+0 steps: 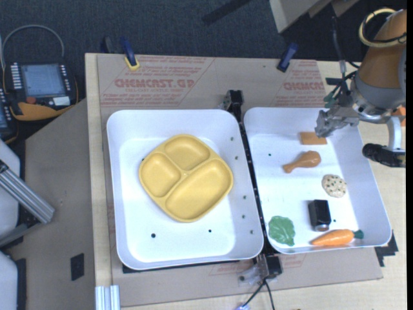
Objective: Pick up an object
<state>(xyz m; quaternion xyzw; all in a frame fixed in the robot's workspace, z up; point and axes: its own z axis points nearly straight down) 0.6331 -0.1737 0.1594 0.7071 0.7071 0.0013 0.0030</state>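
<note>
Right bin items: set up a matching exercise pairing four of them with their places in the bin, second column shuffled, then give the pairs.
Things:
1. carrot
2. tan block
3. cookie
4. green leaf

Places:
A. top of the right bin, right by the gripper
B. bottom left corner of the bin
C. bottom edge, just below the black block
D. middle right, below the drumstick

Pairs: 1-C, 2-A, 3-D, 4-B

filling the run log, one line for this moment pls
stage: approach | tool: over tan block, right bin | grasp: unconfirmed
</note>
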